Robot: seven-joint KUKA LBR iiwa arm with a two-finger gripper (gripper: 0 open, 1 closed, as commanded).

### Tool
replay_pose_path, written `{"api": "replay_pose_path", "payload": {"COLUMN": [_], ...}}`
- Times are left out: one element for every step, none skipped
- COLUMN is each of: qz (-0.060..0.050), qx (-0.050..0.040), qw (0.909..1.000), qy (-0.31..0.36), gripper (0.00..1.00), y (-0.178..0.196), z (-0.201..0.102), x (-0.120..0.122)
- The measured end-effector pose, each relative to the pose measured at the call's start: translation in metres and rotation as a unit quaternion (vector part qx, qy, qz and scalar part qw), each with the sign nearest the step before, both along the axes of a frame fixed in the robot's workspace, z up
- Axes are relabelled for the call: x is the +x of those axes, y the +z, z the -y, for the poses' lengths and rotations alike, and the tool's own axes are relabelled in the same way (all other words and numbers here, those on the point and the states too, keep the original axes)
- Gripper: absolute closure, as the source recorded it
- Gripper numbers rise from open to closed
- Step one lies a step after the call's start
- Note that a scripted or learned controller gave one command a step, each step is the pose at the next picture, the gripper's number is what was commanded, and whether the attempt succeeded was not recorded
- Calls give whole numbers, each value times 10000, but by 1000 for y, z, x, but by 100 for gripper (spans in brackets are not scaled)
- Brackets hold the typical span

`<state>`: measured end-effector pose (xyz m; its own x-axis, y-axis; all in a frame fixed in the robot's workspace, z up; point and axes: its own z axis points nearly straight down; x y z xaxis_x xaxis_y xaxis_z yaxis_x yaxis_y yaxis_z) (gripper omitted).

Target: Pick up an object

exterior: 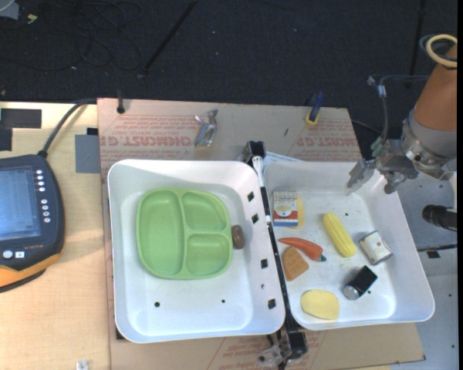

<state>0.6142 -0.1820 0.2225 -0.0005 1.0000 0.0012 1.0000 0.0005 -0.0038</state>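
Note:
The right bin [401, 230] holds several small objects: a yellow corn cob [339, 234], a red chili pepper [302, 247], a brown toast slice [295, 265], a yellow lemon [320, 304], a small boxed item with a yellow and red label [286, 210], a white can [375, 247] and a black cylinder [360, 281]. My gripper [374, 177] hangs over the bin's far right rim, above and to the right of the corn. Its fingers are spread apart with nothing between them.
The left bin [131, 284] carries a green divided plate [184, 233], with a small brown object [238, 237] at the plate's right edge. A tablet-like pendant [15, 210] lies left of the bins. Clamps [207, 128] sit on the cardboard behind them.

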Motion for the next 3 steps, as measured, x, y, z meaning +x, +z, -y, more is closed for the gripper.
{"api": "replay_pose_path", "payload": {"qz": [19,-9,45], "qx": [-7,4,6], "qw": [10000,10000,10000], "qy": [0,-18,39], "gripper": [0,100,100], "y": [-122,-115,-20], "z": [2,3,-82], "x": [-20,-22,-15]}}
